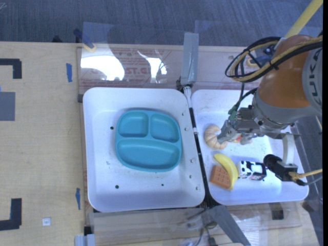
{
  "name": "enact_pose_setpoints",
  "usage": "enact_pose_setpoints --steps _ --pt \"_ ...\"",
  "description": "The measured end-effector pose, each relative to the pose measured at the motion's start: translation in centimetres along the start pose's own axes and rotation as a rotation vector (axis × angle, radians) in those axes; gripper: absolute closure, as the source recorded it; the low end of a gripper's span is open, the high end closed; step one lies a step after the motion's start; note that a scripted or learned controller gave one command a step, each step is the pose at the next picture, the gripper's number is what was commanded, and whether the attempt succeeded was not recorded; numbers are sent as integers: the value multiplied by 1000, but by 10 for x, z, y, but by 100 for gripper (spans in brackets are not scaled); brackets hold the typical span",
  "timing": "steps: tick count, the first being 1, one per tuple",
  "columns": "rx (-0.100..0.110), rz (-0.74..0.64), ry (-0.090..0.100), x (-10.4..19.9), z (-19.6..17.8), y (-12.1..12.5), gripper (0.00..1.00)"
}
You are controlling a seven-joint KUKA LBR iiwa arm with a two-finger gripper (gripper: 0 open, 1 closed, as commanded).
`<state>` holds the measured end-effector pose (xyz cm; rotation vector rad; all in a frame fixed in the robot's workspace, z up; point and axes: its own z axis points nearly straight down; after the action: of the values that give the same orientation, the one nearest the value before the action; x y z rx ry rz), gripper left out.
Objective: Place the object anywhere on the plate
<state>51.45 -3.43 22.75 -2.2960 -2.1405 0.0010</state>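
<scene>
Left bin [97,188]: blue plate [148,140]. Right bin [205,99]: the gripper [225,136] sits low beside the croissant [213,136], fingertips touching its right edge; their spread is unclear. Banana [227,166], waffle [221,177] and black-and-white toy [251,169] lie nearby.

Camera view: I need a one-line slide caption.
Gripper at a croissant in the right bin; blue divided plate waits in the left bin.

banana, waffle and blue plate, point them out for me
banana [227,167], camera view, middle of its yellow curve
waffle [220,177], camera view, centre of its brown grid face
blue plate [148,155], camera view, floor of the large lower compartment
</scene>
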Motion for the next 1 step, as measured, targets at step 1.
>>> enact_pose_setpoints --steps 1 --pt "-2 -49 0 78 -14 65 100"
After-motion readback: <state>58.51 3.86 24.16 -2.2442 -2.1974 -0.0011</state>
